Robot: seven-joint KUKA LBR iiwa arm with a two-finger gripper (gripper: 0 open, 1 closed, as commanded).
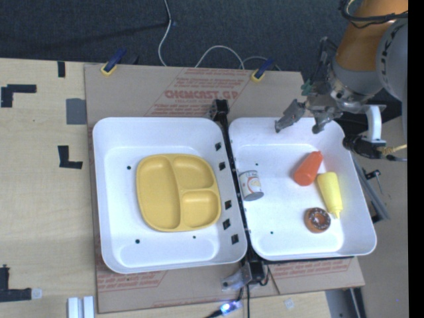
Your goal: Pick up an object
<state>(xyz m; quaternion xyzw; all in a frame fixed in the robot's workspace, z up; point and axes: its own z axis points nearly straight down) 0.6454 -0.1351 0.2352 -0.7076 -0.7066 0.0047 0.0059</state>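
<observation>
Upper right of the frame: pincer (302, 121) hanging spread and released, nothing between the two dark fingers (287, 122), poised over the far rim of the right bin (358, 244). Below it in the frame, and slightly to the right: an orange carrot-like piece (308, 168), nearest of the candidates, lying on the bin floor with its long axis tilted from upper right to lower left. Just beside that, touching or nearly so: a yellow banana-like piece (330, 192), long axis running almost straight up and down the frame. Lower again, near the banana's bottom end: a small brown doughnut (318, 220). Further left, close to the wall shared by the two bins: a small silver can (250, 185), apart from the other three. In the left bin (109, 244): a yellow divided plate (177, 192), well apart from the pincer and across the divider. Likely first choice: the orange piece, straight down-frame from the open fingers. Probable need: a short reach toward the lower edge of the frame, a descent, and fingers turned to close across the narrow width. Possible snag: the yellow piece crowding one side.
</observation>
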